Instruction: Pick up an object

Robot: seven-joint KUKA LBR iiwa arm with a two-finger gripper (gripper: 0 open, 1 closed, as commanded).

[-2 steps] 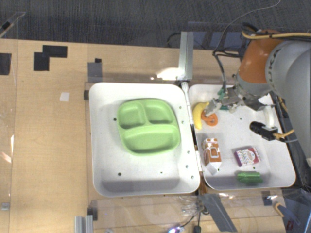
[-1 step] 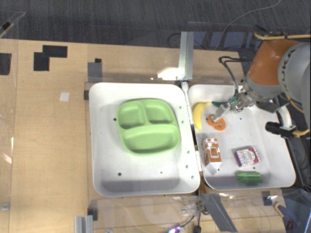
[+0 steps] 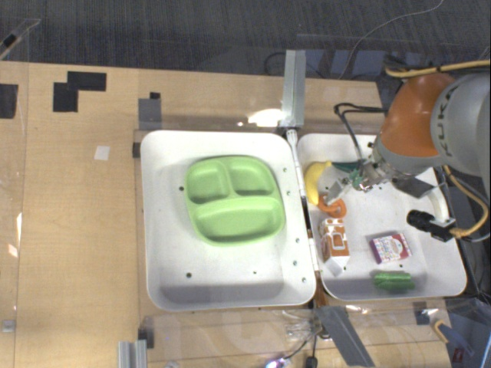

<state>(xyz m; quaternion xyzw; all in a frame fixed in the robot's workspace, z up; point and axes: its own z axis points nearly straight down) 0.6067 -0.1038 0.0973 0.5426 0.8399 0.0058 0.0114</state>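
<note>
Yellow banana (image 3: 314,181) nr gripper (image 3: 345,179), long axis top-btm in view.

The arm (image 3: 465,121) is grey, with a rounded orange band (image 3: 410,125). Dark letters (image 3: 443,126) mark its grey shell. Its gripper (image 3: 351,179) looks silvery.

Crowded left edge, right bin (image 3: 453,282): a yellow fruit (image 3: 314,179), an orange hook (image 3: 334,208) and a small orange-and-white carton (image 3: 335,241) stand in file down that side, each just beside the next, leaving me no gap between them. A purple packet (image 3: 389,248) and a green vegetable (image 3: 393,280) hold the camera-side edge. My own arm (image 3: 418,125) overhangs the far right corner. Bare floor lies open between carton and packet. In the left bin (image 3: 153,205), a green divided plate (image 3: 232,198) takes the middle; open margins run along all four edges, widest on the camera side.
</note>
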